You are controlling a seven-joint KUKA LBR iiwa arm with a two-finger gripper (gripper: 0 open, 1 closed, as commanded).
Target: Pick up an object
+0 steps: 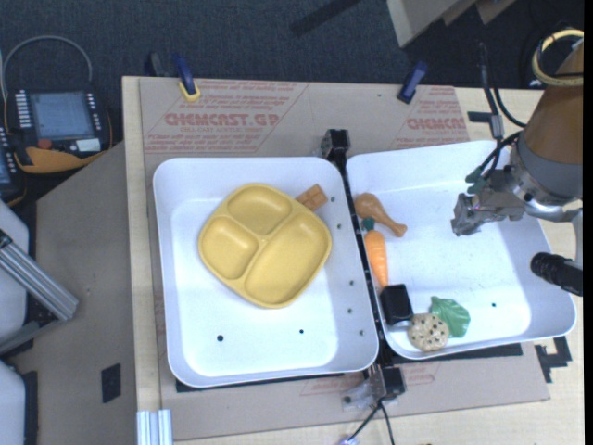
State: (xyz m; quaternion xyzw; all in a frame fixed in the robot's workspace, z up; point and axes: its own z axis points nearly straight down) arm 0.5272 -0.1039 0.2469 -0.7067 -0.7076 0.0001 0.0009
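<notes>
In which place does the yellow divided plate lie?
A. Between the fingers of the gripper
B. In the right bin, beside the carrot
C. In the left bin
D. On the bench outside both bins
C: the yellow divided plate rests on the floor of the left bin, while the carrot lies in the right bin across the divide.

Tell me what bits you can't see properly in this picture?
- Brown piece, camera view: the yellow plate covers most of it, so what it is stays unclear.
- Gripper, camera view: too small and dark to tell how it is set.
- Arm, camera view: cut off by the right edge.
- Cookie and green toy, camera view: too small to make out details.
- Black block, camera view: dark, no detail visible.
</notes>
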